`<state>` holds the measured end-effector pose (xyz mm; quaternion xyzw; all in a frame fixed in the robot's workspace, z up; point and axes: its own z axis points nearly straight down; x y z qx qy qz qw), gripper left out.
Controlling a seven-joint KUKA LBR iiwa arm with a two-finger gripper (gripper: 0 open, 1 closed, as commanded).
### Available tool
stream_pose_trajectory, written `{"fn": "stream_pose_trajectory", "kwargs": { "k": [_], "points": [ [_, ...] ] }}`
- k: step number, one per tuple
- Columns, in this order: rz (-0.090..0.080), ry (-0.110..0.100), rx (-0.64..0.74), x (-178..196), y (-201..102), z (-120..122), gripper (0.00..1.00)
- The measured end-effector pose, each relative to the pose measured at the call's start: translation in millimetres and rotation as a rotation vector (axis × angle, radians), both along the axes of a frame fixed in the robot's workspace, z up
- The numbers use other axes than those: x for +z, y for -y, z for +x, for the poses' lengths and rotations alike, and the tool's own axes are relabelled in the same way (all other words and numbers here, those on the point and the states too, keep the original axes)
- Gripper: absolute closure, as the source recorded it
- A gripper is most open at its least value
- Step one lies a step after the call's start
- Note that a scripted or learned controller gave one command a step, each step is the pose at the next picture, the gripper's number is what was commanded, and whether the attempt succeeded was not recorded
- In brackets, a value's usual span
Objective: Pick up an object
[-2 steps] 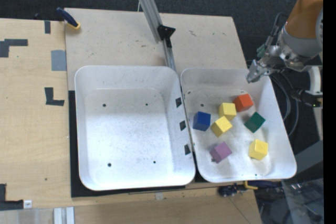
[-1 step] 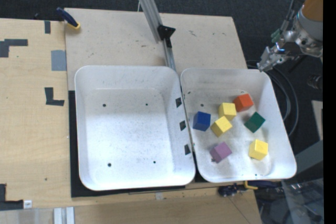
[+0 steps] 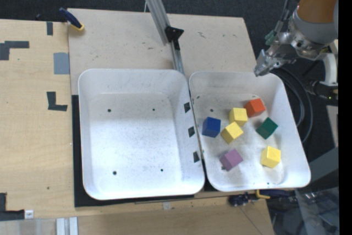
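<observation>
The gripper hangs over the right bin's 1 o'clock corner; probably bare, though its state I cannot tell. The blocks lie within: orange, two yellow, blue, green, purple, another yellow.

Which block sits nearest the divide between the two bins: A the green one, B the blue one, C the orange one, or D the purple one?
B: the blue block lies at the left side of the right bin, closest to the shared edge, while the purple block sits a little farther in and the orange block and green block lie well to the right.
</observation>
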<state>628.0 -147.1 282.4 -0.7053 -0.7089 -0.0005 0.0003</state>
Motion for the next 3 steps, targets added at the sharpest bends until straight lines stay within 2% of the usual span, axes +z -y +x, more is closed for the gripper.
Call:
{"fn": "stream_pose_trajectory", "kwargs": {
  "k": [1,3],
  "points": [
    [0.0,-0.001,0.002,-0.2,-54.7,8.8,1.0],
    [-0.001,-0.003,0.0,-13.6,-143.6,12.7,1.0]
  ]
}}
